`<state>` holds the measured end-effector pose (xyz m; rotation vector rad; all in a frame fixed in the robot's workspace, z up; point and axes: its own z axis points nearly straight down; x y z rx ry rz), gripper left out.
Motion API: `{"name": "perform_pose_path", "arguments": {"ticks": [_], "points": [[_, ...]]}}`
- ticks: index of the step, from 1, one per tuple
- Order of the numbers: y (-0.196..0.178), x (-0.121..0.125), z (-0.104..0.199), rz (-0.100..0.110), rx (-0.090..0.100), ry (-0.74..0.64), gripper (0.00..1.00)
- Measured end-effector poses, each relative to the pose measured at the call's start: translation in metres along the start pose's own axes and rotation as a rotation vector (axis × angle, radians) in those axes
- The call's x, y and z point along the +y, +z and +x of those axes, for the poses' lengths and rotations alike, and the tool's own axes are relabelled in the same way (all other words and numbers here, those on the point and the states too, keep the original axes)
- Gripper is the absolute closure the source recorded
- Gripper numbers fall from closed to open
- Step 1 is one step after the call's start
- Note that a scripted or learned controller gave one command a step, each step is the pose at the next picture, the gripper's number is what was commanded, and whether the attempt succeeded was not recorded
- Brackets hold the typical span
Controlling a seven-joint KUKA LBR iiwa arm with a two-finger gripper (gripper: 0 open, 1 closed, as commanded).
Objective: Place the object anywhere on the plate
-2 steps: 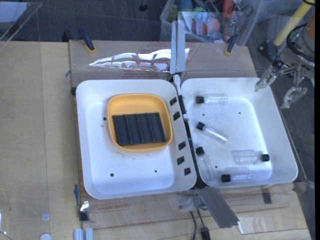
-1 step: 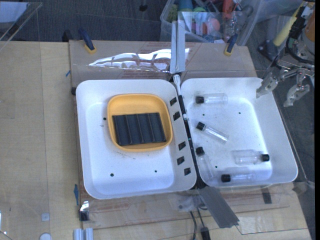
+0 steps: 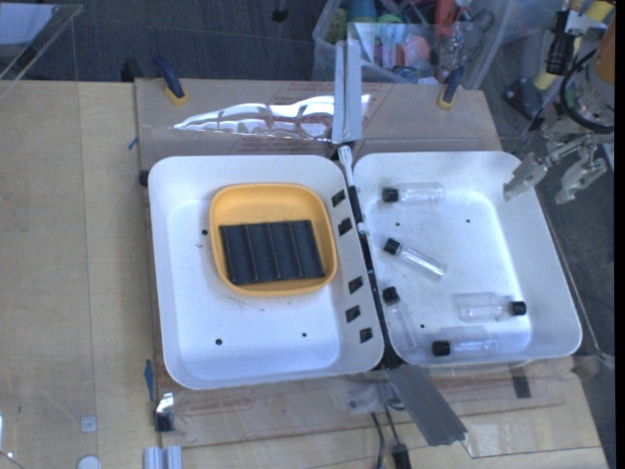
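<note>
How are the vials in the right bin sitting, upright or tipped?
Tipped. All the clear vials lie on their sides on the right bin floor, black caps pointing sideways.

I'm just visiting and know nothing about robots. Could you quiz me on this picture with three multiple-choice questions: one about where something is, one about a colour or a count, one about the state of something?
1. Where does the square yellow plate sit?
A. In the left white bin
B. In the right white bin
C. On the wooden bench

2. How many clear plastic vials with black caps lie in the right white bin?
A. One
B. Two
C. At least four

3. What lies on the yellow plate now?
A. A clear vial
B. A dark ribbed block
C. A red ball

Answers:
1 A, the plate rests inside the left bin.
2 C, vials show at the top, the middle and two near the lower edge.
3 B, the dark ribbed block covers the plate's middle; every vial is in the other bin.
</note>
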<state>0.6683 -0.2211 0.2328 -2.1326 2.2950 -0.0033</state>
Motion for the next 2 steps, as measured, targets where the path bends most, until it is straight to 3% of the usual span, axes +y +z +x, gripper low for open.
{"name": "perform_pose_path", "arguments": {"ticks": [2], "points": [[-0.016,0.014,-0.011,-0.007,-0.002,-0.547,0.0]]}}
